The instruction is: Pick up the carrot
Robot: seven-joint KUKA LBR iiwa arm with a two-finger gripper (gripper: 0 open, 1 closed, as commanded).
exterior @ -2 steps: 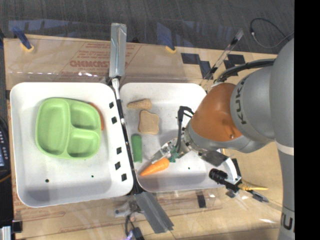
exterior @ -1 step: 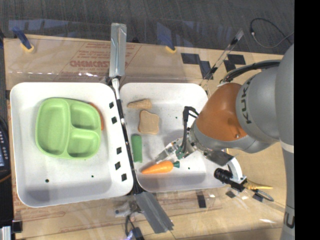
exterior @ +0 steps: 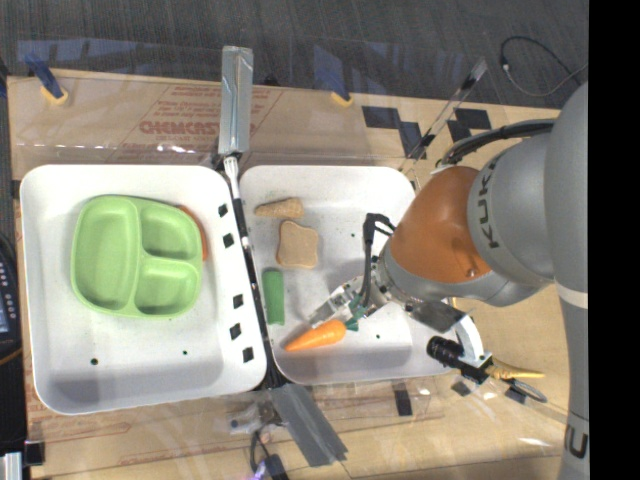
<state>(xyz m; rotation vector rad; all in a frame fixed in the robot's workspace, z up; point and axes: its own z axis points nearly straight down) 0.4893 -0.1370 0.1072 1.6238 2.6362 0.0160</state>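
Gripper [exterior: 343, 309] is seen lowered at the leafy end of the carrot [exterior: 316, 337], near the front of the right bin [exterior: 400, 190]; whether anything is grasped cannot be told.

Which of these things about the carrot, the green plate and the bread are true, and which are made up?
1. The carrot lies in the right bin. True.
2. The green plate sits in the same bin as the carrot. False: it sits in the left bin.
3. The gripper is close to the carrot's leafy end. True.
4. The slice of bread rests on the green plate. False: it lies on the floor of the right bin, above the carrot in the view.
5. A small green stick lies in the right bin near its left wall. True.
6. The carrot is lifted high above the bench. False: it lies on the bin floor.
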